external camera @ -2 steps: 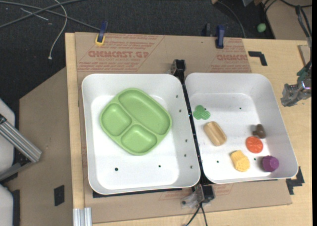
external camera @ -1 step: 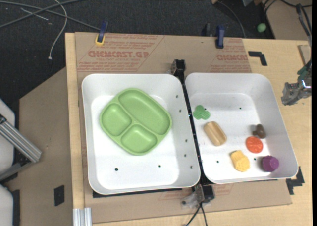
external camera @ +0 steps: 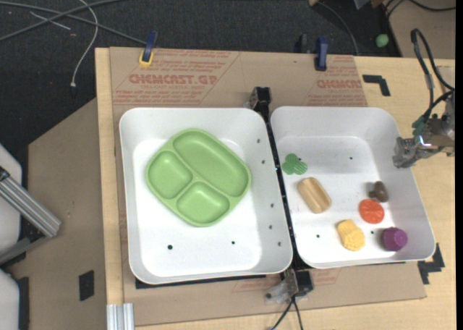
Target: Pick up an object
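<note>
The gripper (external camera: 414,149) sits at the right rim of the right bin (external camera: 340,122), over the bin's upper right wall. Whether it is open or closed cannot be told from this view; nothing shows in its grasp.

All positions below are given relative to the tan roll (external camera: 314,195), which lies tilted on the floor of the right bin, left of centre.

- Green leafy piece (external camera: 293,165): just above and slightly left of the roll, near it, apart from it.
- Yellow corn piece (external camera: 351,235): below and to the right of the roll, near the bin's lower wall.
- Orange round piece (external camera: 372,211): to the right of the roll, slightly lower.
- Brown piece (external camera: 378,191): to the right of the roll at about the same height, just above the orange piece.
- Purple piece (external camera: 393,239): furthest from the roll, down and to the right, near the bin's lower right corner.

The gripper is up and well to the right of the roll. The brown piece is the item nearest to it, lying below and to its left, clearly apart.

The left bin (external camera: 145,133), left of the roll, holds a green divided plate (external camera: 198,176) with three compartments.
</note>
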Available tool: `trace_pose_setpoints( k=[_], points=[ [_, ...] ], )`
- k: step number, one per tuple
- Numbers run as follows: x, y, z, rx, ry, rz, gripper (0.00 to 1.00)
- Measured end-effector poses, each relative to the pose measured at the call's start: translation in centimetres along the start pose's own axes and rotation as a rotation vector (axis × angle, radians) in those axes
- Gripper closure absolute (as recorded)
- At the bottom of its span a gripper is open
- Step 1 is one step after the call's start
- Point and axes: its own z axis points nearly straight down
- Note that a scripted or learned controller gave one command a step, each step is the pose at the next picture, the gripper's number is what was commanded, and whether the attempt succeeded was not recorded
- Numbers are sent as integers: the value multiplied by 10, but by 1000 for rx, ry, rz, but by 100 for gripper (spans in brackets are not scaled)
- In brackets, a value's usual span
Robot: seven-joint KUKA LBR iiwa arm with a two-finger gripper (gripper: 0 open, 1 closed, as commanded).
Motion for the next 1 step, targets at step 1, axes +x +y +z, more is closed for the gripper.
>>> trace_pose_setpoints(
  k=[1],
  points=[
    [-9, -2, 48, 4, 2, 1, 0]
  ],
)
